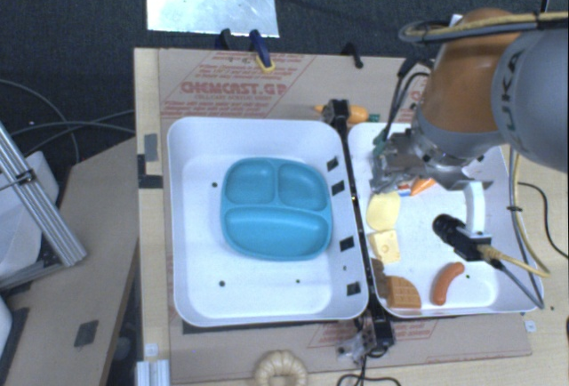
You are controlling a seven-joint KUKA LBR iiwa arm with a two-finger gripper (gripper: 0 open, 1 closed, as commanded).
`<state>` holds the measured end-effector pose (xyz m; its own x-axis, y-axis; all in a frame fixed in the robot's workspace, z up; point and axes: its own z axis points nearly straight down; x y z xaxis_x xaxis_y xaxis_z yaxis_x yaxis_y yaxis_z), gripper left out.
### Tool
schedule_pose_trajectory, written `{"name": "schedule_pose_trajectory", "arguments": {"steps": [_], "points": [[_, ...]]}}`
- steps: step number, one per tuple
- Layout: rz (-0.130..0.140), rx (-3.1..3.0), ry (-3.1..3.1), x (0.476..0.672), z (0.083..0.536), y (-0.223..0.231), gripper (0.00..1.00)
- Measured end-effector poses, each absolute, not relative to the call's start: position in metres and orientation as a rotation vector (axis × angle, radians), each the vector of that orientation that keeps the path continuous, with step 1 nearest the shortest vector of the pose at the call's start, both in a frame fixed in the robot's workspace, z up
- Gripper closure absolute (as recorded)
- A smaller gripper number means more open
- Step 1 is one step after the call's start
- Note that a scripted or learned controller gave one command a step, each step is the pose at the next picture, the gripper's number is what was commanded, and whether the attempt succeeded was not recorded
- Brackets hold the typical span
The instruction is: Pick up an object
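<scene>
In the right bin (498, 297) lie several toy foods. A pale yellow round slice (383, 212) sits near the bin's left wall, with a yellow cheese square (386, 245) just in front of it. A brown waffle (402, 293) is at the front left and an orange-brown sausage (446, 283) at the front middle. A small orange carrot piece (422, 187) pokes out from under the wrist. My gripper (389, 172) hangs low over the back left of this bin, just above the pale yellow slice. Nothing is visibly held.
The left bin (200, 286) holds a blue divided plate (274, 207). A black divider (351, 206) runs between the bins. An orange item (357, 116) lies behind the bins, and a beige ring (283, 368) lies on the bench in front.
</scene>
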<state>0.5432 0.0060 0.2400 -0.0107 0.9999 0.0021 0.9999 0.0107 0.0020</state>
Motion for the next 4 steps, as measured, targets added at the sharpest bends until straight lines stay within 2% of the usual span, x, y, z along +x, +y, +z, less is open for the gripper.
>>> {"name": "schedule_pose_trajectory", "arguments": {"steps": [1,3,4], "points": [[0.001,-2.213,-2.229,0.545,0.215,0.029,1.00],[0.000,-2.216,-2.227,0.531,0.219,0.033,1.00],[-0.001,-2.220,-2.225,0.539,0.214,0.030,1.00]]}}
